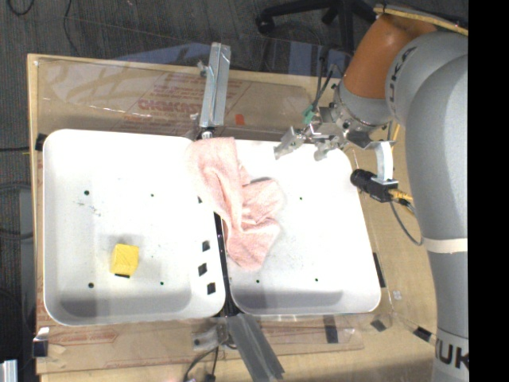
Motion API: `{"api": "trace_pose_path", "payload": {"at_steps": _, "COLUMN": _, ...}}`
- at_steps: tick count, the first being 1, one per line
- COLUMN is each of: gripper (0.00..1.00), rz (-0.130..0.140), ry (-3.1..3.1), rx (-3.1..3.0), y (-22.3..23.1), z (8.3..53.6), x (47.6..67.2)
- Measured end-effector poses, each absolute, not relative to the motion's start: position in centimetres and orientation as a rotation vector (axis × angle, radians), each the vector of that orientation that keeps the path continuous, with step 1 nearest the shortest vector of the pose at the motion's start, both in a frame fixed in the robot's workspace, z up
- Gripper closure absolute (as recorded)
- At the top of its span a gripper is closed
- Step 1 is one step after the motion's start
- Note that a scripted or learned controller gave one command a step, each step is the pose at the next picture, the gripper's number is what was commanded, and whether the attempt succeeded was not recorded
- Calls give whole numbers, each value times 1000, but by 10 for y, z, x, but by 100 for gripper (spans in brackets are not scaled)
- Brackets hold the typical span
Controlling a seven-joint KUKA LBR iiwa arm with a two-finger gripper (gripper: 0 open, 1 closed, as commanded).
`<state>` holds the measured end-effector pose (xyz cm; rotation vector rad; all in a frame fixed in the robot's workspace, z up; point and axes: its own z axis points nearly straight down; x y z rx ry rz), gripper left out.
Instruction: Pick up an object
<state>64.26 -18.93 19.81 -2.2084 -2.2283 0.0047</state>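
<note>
Bins are sitting side by side on the bench, 2 of them, both white and shallow. Left bin (71,157) is holding a small yellow block (125,259), which is lying near the bottom, a bit left of the middle. Nothing is touching the block.

Right bin (334,245) is holding a pink cloth (238,205). Cloth is lying all crumpled up on the left side of that bin, w/ its top end reaching up to the back rim and spreading over the line where the 2 bins are meeting. Its lower end is resting near the middle of the bin's left half.

Arm (433,126) is coming in from the right, grey w/ an orange band (378,50) up by the wrist. Gripper (306,143) is hanging over the back edge of the right bin, just right of the cloth's top end and apart from it. Its fingers are pointing left and they are looking spread, not pinching anything; nothing is sitting between them. It is well apart from the yellow block.

Silver metal post (215,86) is standing behind the bins, right where they are meeting. Bench (119,86) under it is looking like brown board w/ clear plastic over it.
</note>
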Motion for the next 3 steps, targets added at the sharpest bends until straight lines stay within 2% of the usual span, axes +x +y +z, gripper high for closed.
{"api": "trace_pose_path", "payload": {"at_steps": 1, "gripper": 0, "rz": 3, "ry": -2499, "rx": -1898, "y": -156, "z": 92, "x": 635}}
{"api": "trace_pose_path", "payload": {"at_steps": 2, "gripper": 100, "rz": 4, "ry": -2502, "rx": -1892, "y": -155, "z": 103, "x": 636}}
{"api": "trace_pose_path", "payload": {"at_steps": 3, "gripper": 100, "rz": 1, "ry": -2652, "rx": -1685, "y": -110, "z": 193, "x": 651}}
